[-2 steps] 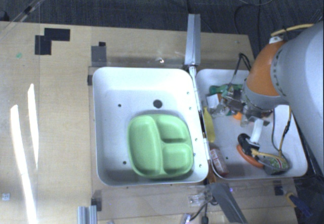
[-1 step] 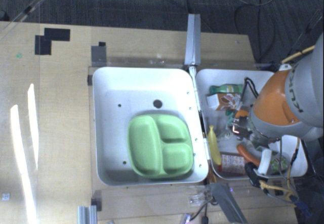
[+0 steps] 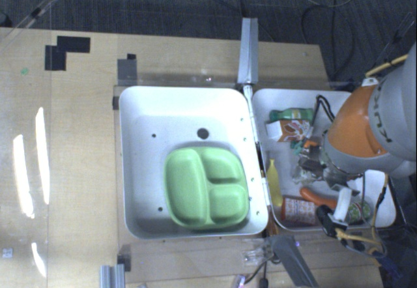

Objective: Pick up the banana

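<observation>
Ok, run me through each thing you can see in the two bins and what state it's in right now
banana: lying lengthwise against the right bin's left wall, not held.
green tray: right side up in the left bin, its three compartments bare.
right bin: cluttered with packets and small items.
green packet: lying flat near the right bin's far wall.
carrot: lying flat under the arm.
end effector: low over the clutter, beside the banana.

We see the arm [image 3: 391, 111] as a bulky grey shell at three o'clock, with a glossy orange band [image 3: 352, 127] curving round its wrist. Below that sits dark metal hardware [image 3: 322, 169], trailed by black cables and a yellow strip.
</observation>
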### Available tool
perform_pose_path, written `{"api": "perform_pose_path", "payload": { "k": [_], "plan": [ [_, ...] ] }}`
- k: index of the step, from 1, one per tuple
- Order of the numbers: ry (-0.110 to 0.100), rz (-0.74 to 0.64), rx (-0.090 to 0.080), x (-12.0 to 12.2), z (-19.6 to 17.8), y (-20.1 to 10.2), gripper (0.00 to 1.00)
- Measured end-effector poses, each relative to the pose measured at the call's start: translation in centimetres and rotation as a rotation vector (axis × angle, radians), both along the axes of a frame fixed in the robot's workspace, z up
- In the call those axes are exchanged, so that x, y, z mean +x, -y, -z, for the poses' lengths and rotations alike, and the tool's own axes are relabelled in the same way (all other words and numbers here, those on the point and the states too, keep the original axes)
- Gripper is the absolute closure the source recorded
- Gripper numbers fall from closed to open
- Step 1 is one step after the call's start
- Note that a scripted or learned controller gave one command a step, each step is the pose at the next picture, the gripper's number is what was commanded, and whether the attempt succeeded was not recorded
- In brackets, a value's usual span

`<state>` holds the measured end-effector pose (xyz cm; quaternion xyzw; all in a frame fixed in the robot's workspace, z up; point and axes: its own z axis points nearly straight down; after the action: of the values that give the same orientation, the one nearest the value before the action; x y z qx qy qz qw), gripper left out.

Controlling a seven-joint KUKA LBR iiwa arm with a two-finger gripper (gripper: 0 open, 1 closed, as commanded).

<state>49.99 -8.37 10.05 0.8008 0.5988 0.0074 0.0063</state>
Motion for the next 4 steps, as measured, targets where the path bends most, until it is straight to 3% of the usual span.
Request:
{"api": "perform_pose_path", "payload": {
  "k": [1,2,3,4],
  "plan": [
    [0.000,0.000,0.000,0.0,0.0,0.0,0.00],
    [-0.011,0.299,0.005,6.1,1.3,0.0,0.00],
    [-0.005,0.288,0.005,6.3,0.0,-0.1,1.00],
    [-0.005,0.288,0.005,6.3,0.1,-0.2,0.00]
  ]
}}
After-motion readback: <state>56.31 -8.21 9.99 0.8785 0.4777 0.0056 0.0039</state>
